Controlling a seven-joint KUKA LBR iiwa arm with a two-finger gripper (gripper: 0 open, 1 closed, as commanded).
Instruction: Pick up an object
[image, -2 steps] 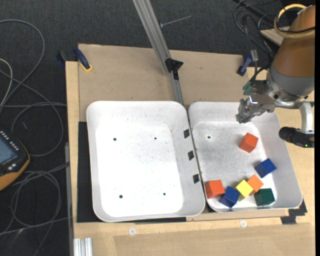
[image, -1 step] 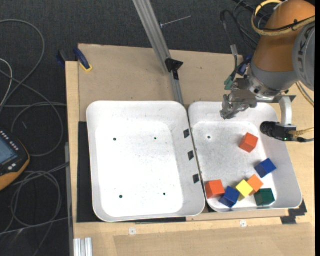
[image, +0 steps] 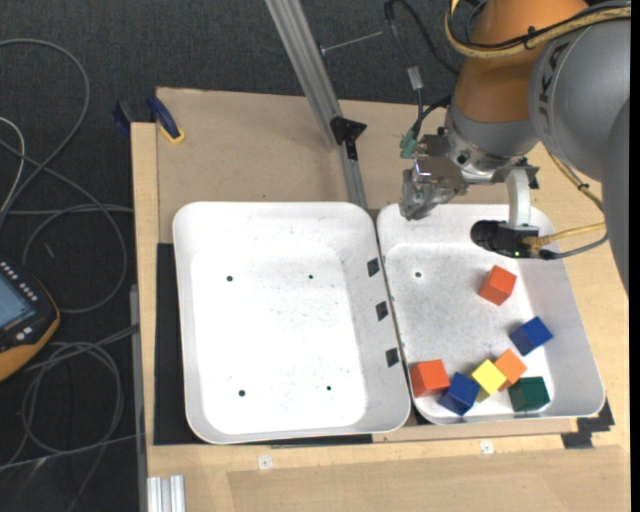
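- Hand (image: 416, 207) sits over the far left corner of the right bin (image: 583, 352), close to the rim next to the left bin (image: 190, 300).
- Hand state: cannot tell from this angle. No block visible in it.
- Arm (image: 520, 70) comes in from the upper right, orange band above the wrist.
- All seven blocks are in the right bin, well apart from the hand.
- Upper orange block (image: 497, 285) lies alone mid-bin, nearest to the hand.
- Upper blue block (image: 532, 334) lies towards the right wall, below it.
- Cluster along the near edge: left orange block (image: 430, 376), lower blue block (image: 461, 392), yellow block (image: 488, 376), small orange block (image: 511, 365), green block (image: 529, 395).
- Lower blue, yellow and small orange blocks look like they touch; the green block is just beside them, and the left orange block is just beside the lower blue one.
- Both bins rest side by side on the worktop (image: 250, 140), rims touching.
- Aluminium bar (image: 320, 90) runs at a slant down to the gap between the bins.
- Blue and yellow tool (image: 165, 118) lies at the far left corner of the worktop.
- Pendant (image: 20, 310) and cables (image: 60, 200) lie on the floor to the left.
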